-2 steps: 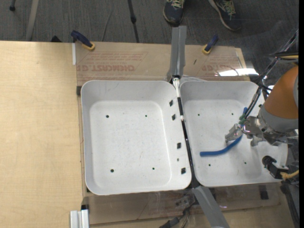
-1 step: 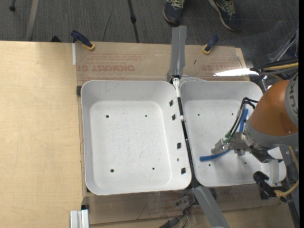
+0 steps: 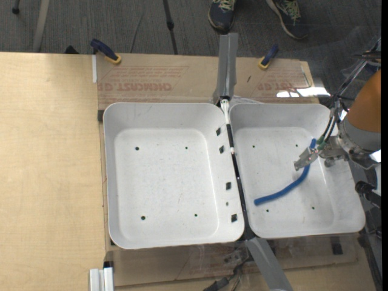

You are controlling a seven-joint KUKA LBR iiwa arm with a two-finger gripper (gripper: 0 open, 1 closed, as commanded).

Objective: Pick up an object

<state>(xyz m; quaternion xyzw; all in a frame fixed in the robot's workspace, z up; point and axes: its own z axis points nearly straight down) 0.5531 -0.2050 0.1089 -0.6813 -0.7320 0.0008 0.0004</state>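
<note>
At frame right, my jaws (image 3: 308, 158), seemingly pinched on the upper tip of a blue strip (image 3: 282, 190), risk losing it through so slight a hold.

I see the bench (image 3: 42, 162), a pale wooden surface that runs to the left edge. On its right part lies a sheet of brown cardboard (image 3: 157, 80), its red lettering upside down to me, held at its far edge by two blue-and-yellow clamps (image 3: 104, 50). Two shallow white bins sit on this cardboard, touching: the left bin (image 3: 112, 180) and the right bin (image 3: 254, 223).
</note>
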